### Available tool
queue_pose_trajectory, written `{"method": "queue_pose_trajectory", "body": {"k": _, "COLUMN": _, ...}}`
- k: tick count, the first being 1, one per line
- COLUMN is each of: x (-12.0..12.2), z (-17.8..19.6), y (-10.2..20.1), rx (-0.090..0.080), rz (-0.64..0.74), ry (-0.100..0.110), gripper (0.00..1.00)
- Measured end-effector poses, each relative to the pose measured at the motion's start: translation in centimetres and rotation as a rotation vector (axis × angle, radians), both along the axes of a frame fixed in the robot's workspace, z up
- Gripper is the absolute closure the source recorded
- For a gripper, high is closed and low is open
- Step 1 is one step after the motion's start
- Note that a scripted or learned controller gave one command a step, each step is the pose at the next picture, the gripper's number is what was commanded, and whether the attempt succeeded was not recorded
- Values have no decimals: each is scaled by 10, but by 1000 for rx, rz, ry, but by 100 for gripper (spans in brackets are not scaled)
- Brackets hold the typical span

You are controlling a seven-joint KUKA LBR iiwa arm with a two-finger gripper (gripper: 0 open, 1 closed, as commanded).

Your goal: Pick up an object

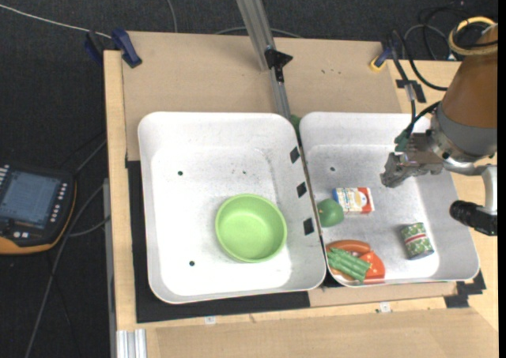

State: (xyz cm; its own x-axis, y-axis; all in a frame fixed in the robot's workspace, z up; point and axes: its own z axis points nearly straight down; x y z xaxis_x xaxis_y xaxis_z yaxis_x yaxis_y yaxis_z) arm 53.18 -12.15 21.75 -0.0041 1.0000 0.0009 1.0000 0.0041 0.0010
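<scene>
Carton (353, 200) lies below gripper (393, 175), whose fingertips blur together

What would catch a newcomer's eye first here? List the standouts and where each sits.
The bright green bowl stands alone in the left bin, toward its near right corner. The grey and orange arm reaches in from the right, its gripper hanging over the right bin. Below it lie a small carton, a green ball, a red and green plate of toy food and a small green can.
</scene>
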Motion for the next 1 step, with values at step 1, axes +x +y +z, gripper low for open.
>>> {"method": "queue_pose_trajectory", "body": {"k": 1, "x": 6, "z": -5, "y": 52, "rx": 0, "rz": 0, "ry": 1, "gripper": 100}}
